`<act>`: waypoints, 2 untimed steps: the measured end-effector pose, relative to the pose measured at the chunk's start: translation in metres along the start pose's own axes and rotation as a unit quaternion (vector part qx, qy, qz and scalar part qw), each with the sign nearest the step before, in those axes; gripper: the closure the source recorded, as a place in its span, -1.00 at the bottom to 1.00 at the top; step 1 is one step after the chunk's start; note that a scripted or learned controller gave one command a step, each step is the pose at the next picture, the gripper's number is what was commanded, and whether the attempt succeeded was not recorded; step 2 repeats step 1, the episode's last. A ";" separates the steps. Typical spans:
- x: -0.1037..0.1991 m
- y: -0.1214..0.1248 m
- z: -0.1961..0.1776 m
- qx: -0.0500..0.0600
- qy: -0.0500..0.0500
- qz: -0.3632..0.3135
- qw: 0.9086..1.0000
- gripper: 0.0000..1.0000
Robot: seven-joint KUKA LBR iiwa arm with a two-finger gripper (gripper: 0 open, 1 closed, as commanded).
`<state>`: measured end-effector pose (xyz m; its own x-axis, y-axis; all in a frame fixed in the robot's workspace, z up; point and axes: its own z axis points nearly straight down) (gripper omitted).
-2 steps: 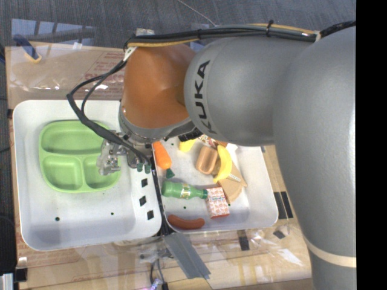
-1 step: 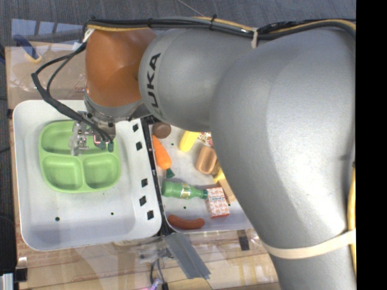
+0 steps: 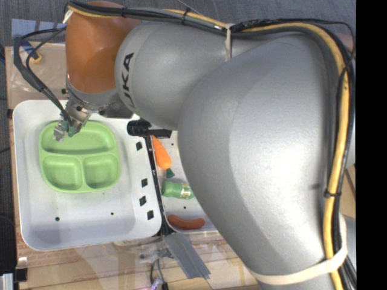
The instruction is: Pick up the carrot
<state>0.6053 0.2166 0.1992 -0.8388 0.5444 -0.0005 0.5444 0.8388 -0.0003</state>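
Carrot point(image 3: 161, 154) is lying in the right bin point(image 3: 181, 209), hard against the divider between the bins, tip pointing toward 5 o'clock. Nothing is touching it. The gripper point(image 3: 65, 128) is hanging well apart from it, off toward 9 o'clock, over the left bin point(image 3: 36, 222), above the far compartment of the green divided plate point(image 3: 78, 160). Whether the jaws are spread or pressed together, I cannot tell; too small and dark. Nothing orange is showing there. At 5 o'clock from the carrot a green can-like item point(image 3: 175, 190) is lying, and past it a brown sausage point(image 3: 186, 223). Judging progress: pick not yet begun; reaching across, descending, gripping and lifting are all remaining.
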 end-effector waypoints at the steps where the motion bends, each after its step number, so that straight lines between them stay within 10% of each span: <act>1: 0.099 -0.060 -0.042 -0.001 0.000 0.032 0.999 1.00; 2: 0.099 -0.060 -0.042 -0.001 0.000 0.032 0.999 1.00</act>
